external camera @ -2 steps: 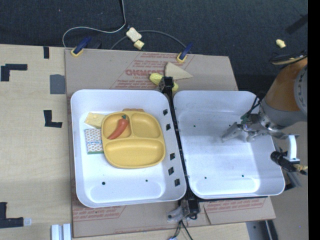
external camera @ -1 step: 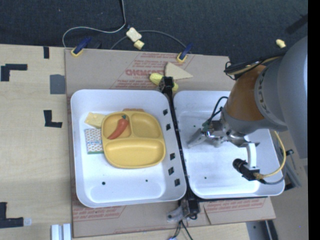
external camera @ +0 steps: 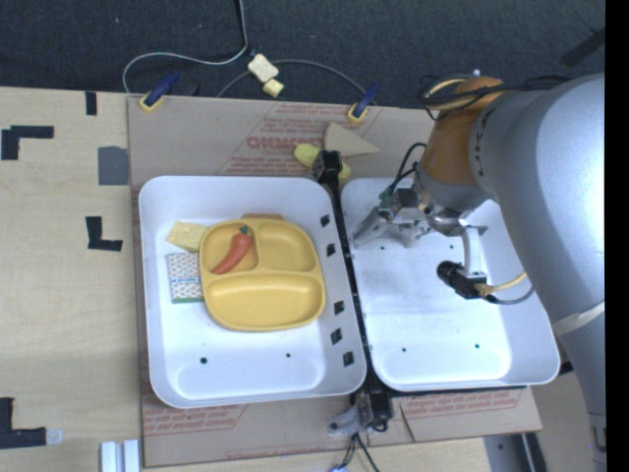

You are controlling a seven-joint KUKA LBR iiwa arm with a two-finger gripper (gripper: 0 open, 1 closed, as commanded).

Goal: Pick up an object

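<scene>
Object: orange chili pepper [external camera: 234,251] lies on the yellow divided plate [external camera: 263,285] in the left bin [external camera: 246,372], a likely pick, untouched.
Gripper [external camera: 378,226]: low in the right bin [external camera: 462,362], well apart from the plate; grip state cannot be told.
Progress: nothing lifted; reach, grasp and raise remain.
Writing: red print on the cardboard [external camera: 270,141], not legible.

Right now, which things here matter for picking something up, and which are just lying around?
Belongs to the job:
gripper, over the right bin
orange pepper on the yellow divided plate
yellow block and patterned sponge in the left bin

Just lying about:
blue clamps
cable
cardboard sheet
</scene>
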